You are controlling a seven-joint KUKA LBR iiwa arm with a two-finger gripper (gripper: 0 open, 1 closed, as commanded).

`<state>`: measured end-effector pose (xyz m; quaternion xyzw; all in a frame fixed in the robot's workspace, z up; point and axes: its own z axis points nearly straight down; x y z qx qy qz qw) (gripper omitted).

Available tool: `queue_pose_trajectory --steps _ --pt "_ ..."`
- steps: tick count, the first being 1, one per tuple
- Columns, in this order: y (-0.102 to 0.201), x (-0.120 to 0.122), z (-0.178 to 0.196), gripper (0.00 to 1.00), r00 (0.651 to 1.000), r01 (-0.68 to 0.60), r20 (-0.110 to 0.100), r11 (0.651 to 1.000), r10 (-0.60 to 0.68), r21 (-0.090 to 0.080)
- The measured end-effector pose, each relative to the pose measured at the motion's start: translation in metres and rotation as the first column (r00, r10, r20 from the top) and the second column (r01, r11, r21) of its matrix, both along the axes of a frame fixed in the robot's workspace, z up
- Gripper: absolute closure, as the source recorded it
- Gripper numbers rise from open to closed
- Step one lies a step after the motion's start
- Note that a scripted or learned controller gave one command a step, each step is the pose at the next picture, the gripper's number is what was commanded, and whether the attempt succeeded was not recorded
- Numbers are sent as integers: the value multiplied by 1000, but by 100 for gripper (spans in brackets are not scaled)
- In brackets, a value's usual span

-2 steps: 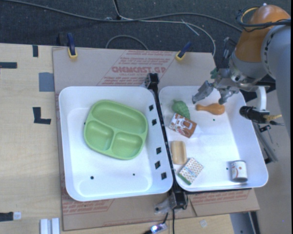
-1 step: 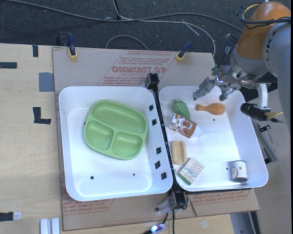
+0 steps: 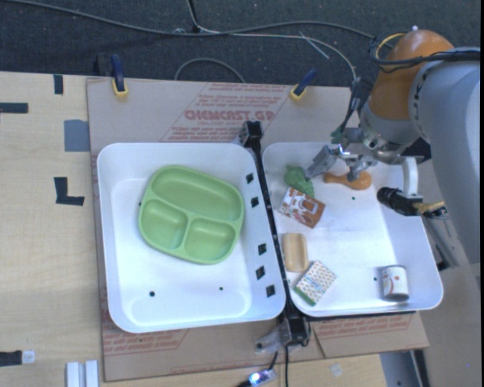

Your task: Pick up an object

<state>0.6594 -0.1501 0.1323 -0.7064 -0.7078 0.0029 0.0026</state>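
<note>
Above the orange piece [image 3: 348, 179], the gripper [image 3: 339, 160] gapes.

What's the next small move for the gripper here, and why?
Probably a short descent onto the orange object. The gripper hovers at the far end of the right bin with open fingers and nothing between them. That orange piece lies almost directly under it, closer than the green item or the small carton.
</note>
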Motion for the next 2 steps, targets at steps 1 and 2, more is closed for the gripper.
queue_pose_trajectory --steps 1,2 --pt "-1 4 -23 0 1000 1 20 1000 -1 -5" --pt "0 1 -20 100 1000 -1 6 1000 1 -1"
